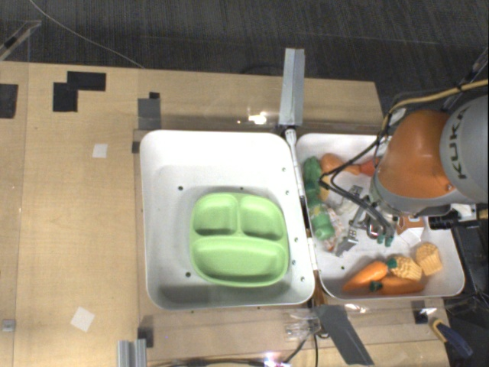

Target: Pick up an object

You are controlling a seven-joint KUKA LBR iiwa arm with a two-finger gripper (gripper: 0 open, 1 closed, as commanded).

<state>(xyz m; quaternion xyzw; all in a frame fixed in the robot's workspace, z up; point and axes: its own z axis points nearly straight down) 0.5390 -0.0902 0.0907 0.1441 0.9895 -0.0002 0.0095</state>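
Reaching in from the frame's right, the arm [416,159] hangs over the right bin [458,281], its gripper [365,224] low among the clutter at mid-bin. Whether the pincer is released or clenched: cannot tell, the tips are lost in cables and metal parts. Nothing is visibly between them, so no grasp recorded.

Candidate objects, all in the right bin: green toy [313,176] along the left wall; smaller green piece [324,226] just below it; carrot [367,275] at lower centre, with a second orange piece touching it; yellow corn-like piece [407,267] just right of the carrot; tan item [429,258] beside that. Left bin [164,167] holds a green divided tray [239,238], well apart from the gripper.

Risks, as judgement: objects are crowded, so a closing pincer may nudge a neighbour or pinch two at once; the green items sit against the divider wall [299,197], where a finger could catch the rim.

Open room: bare floor shows left of the carrot, in the bin's lower left.
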